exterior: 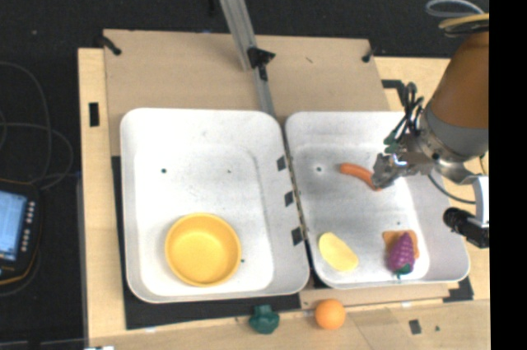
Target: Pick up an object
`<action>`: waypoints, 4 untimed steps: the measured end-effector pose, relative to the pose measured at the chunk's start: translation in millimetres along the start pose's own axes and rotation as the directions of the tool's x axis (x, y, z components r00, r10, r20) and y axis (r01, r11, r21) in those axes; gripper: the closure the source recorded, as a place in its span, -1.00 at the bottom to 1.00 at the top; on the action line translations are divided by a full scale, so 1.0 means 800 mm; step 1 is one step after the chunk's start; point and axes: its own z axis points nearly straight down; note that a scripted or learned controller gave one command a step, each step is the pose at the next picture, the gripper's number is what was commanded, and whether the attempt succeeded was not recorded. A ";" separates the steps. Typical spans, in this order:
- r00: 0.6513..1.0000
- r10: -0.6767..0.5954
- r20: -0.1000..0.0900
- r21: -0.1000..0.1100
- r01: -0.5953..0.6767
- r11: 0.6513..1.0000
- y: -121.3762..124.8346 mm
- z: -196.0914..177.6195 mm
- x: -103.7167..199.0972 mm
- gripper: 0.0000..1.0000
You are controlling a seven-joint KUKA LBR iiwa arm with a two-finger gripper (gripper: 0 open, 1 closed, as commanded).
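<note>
In the right bin (346, 134) lie an orange carrot (356, 171), a pale yellow piece (337, 251) and a purple bunch of grapes (401, 251). My gripper (384, 175) hangs low over the bin, right at the carrot's right end. The carrot's left part sticks out past the gripper; its right end is hidden beneath it. The grey arm with its orange band (463, 85) reaches in from the right.
A yellow bowl (202, 249) sits at the front of the left bin (198, 142). An orange ball (329, 314) and a small green object (264, 319) lie on the bench in front of the bins. A metal pole (235, 2) rises behind them.
</note>
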 end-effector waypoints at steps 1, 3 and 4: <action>1.000 -0.001 -0.001 0.000 0.001 1.000 0.021 -0.004 0.067 1.00; 1.000 -0.001 -0.002 -0.001 0.001 1.000 0.032 -0.003 0.197 1.00; 1.000 0.005 0.000 0.002 -0.005 1.000 0.036 0.011 0.255 1.00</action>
